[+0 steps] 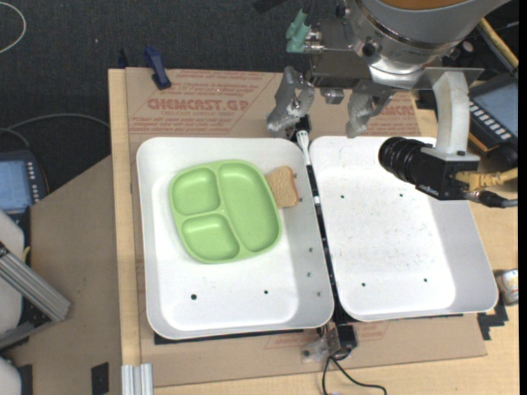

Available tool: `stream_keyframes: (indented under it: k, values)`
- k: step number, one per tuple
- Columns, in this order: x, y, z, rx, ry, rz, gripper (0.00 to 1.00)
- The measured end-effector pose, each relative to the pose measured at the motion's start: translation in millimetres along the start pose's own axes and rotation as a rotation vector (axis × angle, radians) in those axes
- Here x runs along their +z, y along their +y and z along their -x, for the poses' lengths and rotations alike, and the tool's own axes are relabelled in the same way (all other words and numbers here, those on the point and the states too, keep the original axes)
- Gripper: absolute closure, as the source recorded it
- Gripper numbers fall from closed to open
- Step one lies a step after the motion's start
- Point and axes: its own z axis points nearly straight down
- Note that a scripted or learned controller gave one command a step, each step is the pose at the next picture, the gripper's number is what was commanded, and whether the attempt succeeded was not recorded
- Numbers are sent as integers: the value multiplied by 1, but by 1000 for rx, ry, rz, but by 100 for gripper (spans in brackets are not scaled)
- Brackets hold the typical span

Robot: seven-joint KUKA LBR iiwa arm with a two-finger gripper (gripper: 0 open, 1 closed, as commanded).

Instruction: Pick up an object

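Look at the gripper (321, 115): your arm holds it above the far edge of the bench, over the seam between the two bins, with its two fingers (285, 109) spread apart and nothing between them. In the left bin (222, 303) you see a green divided plate (224, 211) with three compartments. A tan cracker-like piece (285, 187) lies against the plate's right rim, near the bin's right wall. The right bin (412, 253) sits just beside it, their rims touching.
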Motion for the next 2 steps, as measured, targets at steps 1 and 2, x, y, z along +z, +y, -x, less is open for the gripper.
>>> stream_keyframes:
  k: [1, 2]
  values:
    - [1, 1, -14, 0, 0, 3, 0]
    - [-11, 1, -14, -1, 1, 6, 100]
